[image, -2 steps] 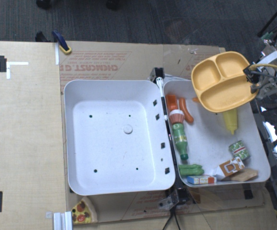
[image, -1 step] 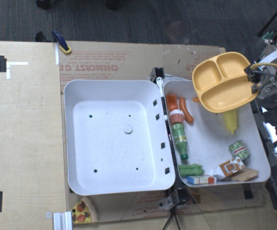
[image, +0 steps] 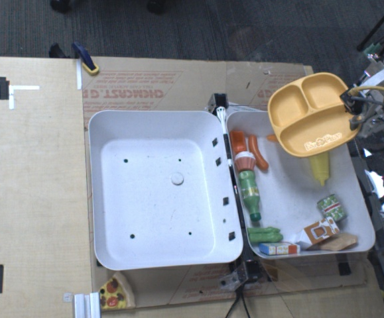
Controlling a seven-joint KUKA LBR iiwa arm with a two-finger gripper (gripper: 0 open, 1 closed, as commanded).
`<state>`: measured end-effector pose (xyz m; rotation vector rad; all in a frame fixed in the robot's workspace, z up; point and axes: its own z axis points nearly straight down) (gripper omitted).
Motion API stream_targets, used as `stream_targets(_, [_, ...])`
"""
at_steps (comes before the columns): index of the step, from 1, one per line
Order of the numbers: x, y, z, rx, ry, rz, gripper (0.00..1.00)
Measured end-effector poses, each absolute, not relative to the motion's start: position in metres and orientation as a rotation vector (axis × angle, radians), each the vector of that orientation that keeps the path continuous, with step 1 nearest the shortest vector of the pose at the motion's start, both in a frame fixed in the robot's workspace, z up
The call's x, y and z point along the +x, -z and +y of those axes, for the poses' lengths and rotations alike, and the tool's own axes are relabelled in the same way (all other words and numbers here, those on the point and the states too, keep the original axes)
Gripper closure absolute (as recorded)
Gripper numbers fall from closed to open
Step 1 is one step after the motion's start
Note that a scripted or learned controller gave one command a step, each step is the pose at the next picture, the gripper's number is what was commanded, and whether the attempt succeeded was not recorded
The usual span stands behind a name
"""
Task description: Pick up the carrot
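The carrot (image: 237, 142), a short orange stick, lies in the right bin (image: 363, 197) against its left wall, near the back. Right beside it lies a redder orange stick-shaped piece (image: 258, 154). My gripper (image: 349, 103) is at the bin's back right corner, far from the carrot, and its dark fingers are clamped on the right rim of a yellow divided plate (image: 309, 113). The plate hangs tilted over the bin's rear edge.
The right bin also holds a green bottle (image: 249, 189), a green vegetable (image: 265, 233), a small blue box (image: 277, 248), a brown carton (image: 323, 232), a green can (image: 331, 207) and a yellow bottle (image: 320, 168) partly under the plate. The left bin (image: 99, 177) stands alongside.
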<state>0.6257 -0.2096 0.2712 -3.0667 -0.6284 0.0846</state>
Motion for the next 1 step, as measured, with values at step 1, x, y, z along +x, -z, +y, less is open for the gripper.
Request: stream_targets(1, [0.6269,-0.2742,-0.2095,-3.069,-0.077,-0.63,0.0])
